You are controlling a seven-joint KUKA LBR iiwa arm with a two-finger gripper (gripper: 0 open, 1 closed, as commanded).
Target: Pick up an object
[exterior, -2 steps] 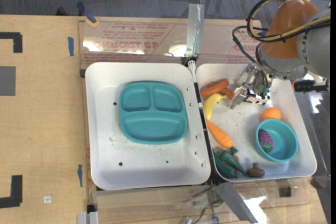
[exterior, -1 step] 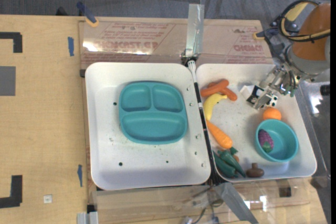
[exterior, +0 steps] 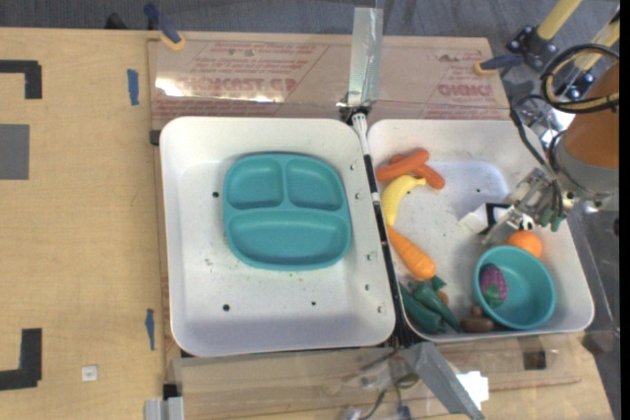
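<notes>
1. Grey carpet lies beyond a plywood surface (exterior: 79,241); two shallow white bins sit side by side on it, with a clear sheet behind them.
2. Left bin (exterior: 187,300): it carries one teal divided plate (exterior: 287,211), set roughly mid-floor, with bare white all round it.
3. Right bin (exterior: 463,187): this is where your pickable things are. Along the dividing wall, far to near: an orange carrot-like piece (exterior: 406,162), a banana (exterior: 397,195), a second carrot (exterior: 413,254), then a dark green item (exterior: 430,307) at the near corner.
4. Teal bowl (exterior: 515,286) sits at the near right, with something purple inside. A small orange ball (exterior: 525,243) touches or nearly touches its far rim.
5. Arm enters from the right; the tool (exterior: 522,216) hangs low just above the orange ball. You cannot tell from this angle whether it is spread or closed, and nothing is visibly held.
6. Step, as judged: the approach to a grasp, with the orange ball the likeliest target. The next move calls for a straight descent centred on the ball.
7. Edges: the bowl rim crowds the near side and the bin's right wall is close. Open floor lies mid-bin, between the banana and the tool; retreat that way or straight up.
</notes>
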